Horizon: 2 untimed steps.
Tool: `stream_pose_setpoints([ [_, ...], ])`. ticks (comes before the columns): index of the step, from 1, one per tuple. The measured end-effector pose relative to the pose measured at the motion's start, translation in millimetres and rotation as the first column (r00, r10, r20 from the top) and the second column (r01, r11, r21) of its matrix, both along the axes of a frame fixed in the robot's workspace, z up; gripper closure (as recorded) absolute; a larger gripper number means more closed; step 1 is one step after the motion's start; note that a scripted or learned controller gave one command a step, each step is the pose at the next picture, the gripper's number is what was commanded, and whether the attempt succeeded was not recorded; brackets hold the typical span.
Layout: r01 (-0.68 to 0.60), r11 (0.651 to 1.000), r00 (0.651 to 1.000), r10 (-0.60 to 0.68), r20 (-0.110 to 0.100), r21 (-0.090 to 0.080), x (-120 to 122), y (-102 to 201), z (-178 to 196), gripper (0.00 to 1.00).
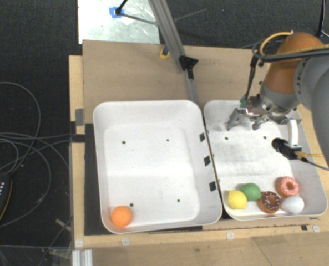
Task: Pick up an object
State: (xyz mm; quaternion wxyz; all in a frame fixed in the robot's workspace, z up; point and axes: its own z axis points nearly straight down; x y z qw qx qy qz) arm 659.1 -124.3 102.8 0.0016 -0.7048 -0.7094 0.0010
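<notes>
1. Camera view, far left: loose black cables lie on the dark floor beside the desk; the desk top is brown board and carries both bins.
2. The left bin is shallow and white; an orange ball rests in its near left corner, close to the rim.
3. A grey pole slants across the far part of the desk; its lower end comes down near the far rim where the two bins meet.
4. The right bin sits just beside the left one; its objects are bunched along the near edge.
5. A yellow ball is leftmost of that group; a green object touches it on the right.
6. The pincer hangs over the far end of this bin, well apart from the group; its fingers are spread wide with nothing between them.
7. A chocolate donut lies right of the green object; a pink donut lies just beyond it, towards the right wall.
8. A white ball sits near the bin's near right corner, touching the chocolate donut.
9. The grey arm enters from the right; its orange band shows above the wrist.
</notes>
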Motion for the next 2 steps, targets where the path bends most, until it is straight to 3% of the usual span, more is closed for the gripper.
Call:
stream_pose_setpoints([
  [1, 0.000, 1.000, 1.000, 0.000, 0.004, -0.001, 1, 0, -12, 0.00],
  [2, -0.003, 1.000, 1.000, 0.003, 0.008, -0.002, 2, 0, 1, 1.00],
])
